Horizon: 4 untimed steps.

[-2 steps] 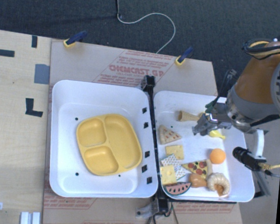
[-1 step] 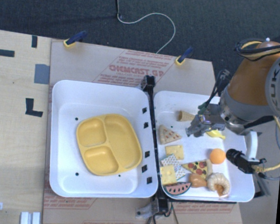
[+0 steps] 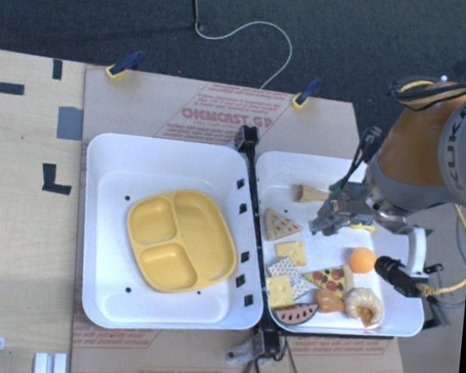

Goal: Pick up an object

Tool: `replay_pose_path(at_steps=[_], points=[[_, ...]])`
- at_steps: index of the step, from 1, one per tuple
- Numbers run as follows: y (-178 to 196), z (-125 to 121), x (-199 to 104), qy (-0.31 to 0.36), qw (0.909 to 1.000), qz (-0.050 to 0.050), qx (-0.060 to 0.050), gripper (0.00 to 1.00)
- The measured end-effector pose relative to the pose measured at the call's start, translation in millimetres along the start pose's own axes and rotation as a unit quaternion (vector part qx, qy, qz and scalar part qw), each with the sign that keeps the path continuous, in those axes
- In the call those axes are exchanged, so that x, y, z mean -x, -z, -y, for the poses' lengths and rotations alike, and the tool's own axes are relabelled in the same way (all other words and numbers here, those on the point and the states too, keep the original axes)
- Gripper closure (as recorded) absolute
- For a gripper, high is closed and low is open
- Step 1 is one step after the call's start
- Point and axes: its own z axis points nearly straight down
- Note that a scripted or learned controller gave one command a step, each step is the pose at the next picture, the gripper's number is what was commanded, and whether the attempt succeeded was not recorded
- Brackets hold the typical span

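Observation:
My gripper (image 3: 329,219) hangs over the upper middle of the right bin (image 3: 280,167), pointing down and to the left. Nothing shows between its fingers. Just left of it lies a tan cone-shaped piece (image 3: 308,193), and below left a triangular sandwich slice (image 3: 280,225). Lower in the bin are a yellow cheese piece (image 3: 291,251), a checkered piece (image 3: 286,269), a pizza slice (image 3: 328,277), an orange ball (image 3: 362,260), a croissant (image 3: 365,306), a brown bun (image 3: 329,300) and a watermelon slice (image 3: 295,314).
The left bin (image 3: 98,209) holds a yellow three-compartment plate (image 3: 180,239). Black clips line the divider between the bins. The arm's orange band (image 3: 415,143) and cables stand over the right bin's far right side. Cardboard lies under both bins.

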Motion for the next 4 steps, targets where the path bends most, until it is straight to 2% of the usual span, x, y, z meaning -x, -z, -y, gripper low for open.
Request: replay_pose_path(at_steps=[1,2,3,4], points=[[21.6,0.3,-0.5,0.001,1.0,-0.001,0.001,1.0],[2.4,5.8,-2.7,0.0,1.0,0.0,0.0,1.0],[20.3,2.2,-4.4,0.001,1.0,-0.001,0.001,1.0],[11.0,0.2,-10.7,0.0,1.0,0.0,0.0,1.0]])
